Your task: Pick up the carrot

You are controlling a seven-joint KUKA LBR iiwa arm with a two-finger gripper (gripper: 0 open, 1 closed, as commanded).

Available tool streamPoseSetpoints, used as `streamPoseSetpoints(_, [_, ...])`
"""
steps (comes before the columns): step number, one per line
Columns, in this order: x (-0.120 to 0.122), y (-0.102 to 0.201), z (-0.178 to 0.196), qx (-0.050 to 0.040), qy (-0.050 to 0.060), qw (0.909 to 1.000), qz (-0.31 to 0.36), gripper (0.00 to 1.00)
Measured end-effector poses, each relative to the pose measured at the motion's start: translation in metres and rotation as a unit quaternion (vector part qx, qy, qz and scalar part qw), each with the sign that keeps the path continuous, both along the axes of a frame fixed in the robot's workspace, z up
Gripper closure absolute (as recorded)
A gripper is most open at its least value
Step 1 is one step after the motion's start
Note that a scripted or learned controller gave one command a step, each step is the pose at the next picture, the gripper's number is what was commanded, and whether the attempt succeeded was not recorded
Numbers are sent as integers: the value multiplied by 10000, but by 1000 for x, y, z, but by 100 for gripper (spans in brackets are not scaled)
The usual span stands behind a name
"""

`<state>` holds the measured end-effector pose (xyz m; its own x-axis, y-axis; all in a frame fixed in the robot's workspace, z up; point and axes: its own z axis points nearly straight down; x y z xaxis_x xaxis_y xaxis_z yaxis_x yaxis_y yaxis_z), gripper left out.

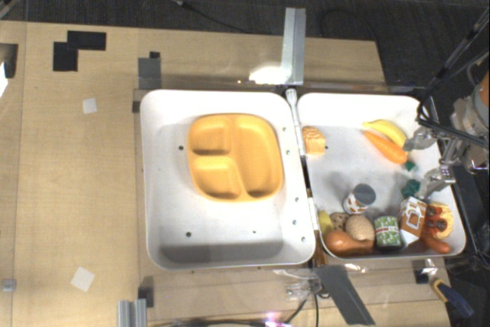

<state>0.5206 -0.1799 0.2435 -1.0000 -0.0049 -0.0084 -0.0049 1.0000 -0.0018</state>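
The carrot (387,148) is a short orange piece lying aslant in the upper right part of the right bin (337,105), just under a yellow banana (385,130) and touching it. My gripper (412,174) hangs at that bin's right side, a little to the right of and below the carrot. Its fingers (438,178) are open, with nothing between them and no contact with the carrot.
The left bin (164,188) holds a yellow divided plate (232,155). In the right bin, a waffle-like piece (314,140) lies by the left wall, a small can (360,199) sits mid-bin, and several toy foods and packets (387,232) crowd the front edge.
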Motion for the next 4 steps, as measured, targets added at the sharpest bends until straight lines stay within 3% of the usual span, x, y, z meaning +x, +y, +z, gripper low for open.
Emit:
streamPoseSetpoints(1, [19,10,-131,23,58,9998,201,0])
streamPoseSetpoints(2, [80,-17,-147,4,-6,10000,-94,0])
streamPoseSetpoints(3, [143,-10,-155,25,117,9985,-540,0])
streamPoseSetpoints(4, [115,22,-155,14,-17,9967,-813,0])
